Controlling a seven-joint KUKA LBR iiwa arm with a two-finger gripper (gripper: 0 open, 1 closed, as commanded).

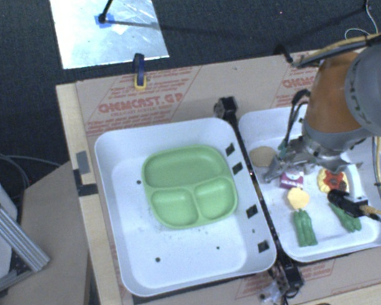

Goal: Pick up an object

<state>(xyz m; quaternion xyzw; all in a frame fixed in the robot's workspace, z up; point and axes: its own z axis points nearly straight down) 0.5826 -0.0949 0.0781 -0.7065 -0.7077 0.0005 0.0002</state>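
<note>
The right bin (266, 124) holds several small items. A tan round piece (261, 155) lies near its left wall. Below it are a pink and white item (292, 180), a yellow ball-shaped piece (298, 198) and a green vegetable-like toy (304, 227). A red and yellow item (330, 180) and a second green toy (347, 217) lie further right. My gripper (283, 167) hangs low over the bin, just above the pink and white item and right of the tan piece. The arm's bulk hides the bin's back right part.
The left bin (136, 260) carries a green divided plate (188, 186) in its middle. Black clips (238, 169) run along the wall between the two bins. A shiny metal sheet (108, 24) lies on the dark floor behind the bench.
</note>
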